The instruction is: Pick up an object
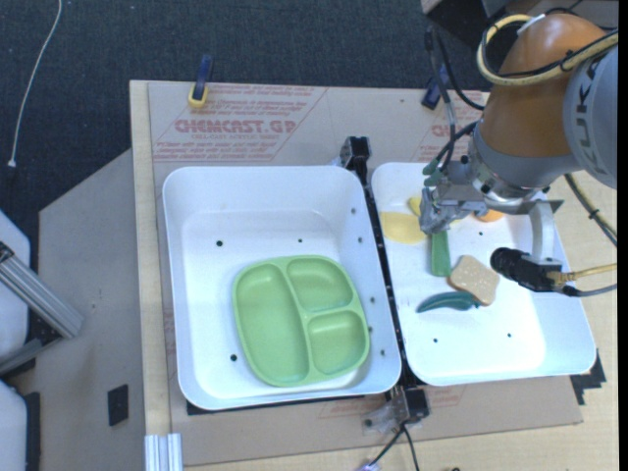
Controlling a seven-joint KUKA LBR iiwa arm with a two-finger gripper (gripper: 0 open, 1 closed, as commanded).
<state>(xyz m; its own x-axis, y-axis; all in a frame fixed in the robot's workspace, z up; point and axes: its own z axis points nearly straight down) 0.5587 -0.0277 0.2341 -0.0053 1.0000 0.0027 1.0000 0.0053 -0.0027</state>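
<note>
gripper [439, 220]: state cannot be told | over right bin [510, 353] | at upper end of green stick [439, 255]

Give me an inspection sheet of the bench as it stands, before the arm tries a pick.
Surface: paper-faced board bearing left bin and right bin, side by side.
Job's things: right bin holds yellow piece, green stick, tan slice, teal curved piece, orange piece partly behind the arm; left bin holds green divided plate.
Clutter: blue-and-yellow clamp on the board's far edge.
Grippers: gripper low over the green stick's upper end; no hold can be told.
Cables: white cable on the floor, upper left; black cables by the arm.
Surroundings: dark carpet.
</note>
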